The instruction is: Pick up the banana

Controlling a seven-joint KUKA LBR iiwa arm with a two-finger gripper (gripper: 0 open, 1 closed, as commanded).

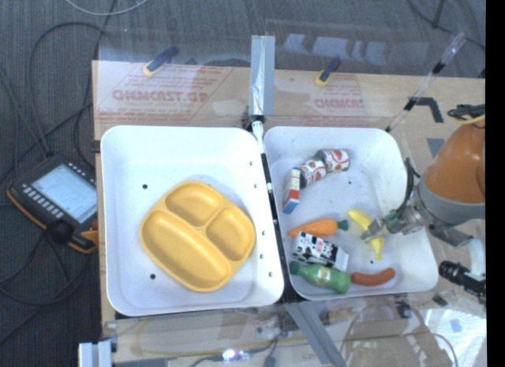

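Note:
The yellow banana (360, 219) lies in the right bin (393, 152), near its right wall, with its lower end (378, 247) pointing toward the front. My gripper (382, 228) reaches in from the right and sits right over the banana's middle, hiding that part. The grey wrist and orange band (460, 170) are behind it at the bin's right edge.
The right bin also holds a carrot (316, 227), a black-and-white box (319, 250), a green bottle (322, 277), a red sausage (372, 278), a small carton (292, 190) and red-and-white cans (325, 164). A yellow divided tray (197, 235) lies in the left bin (126, 160).

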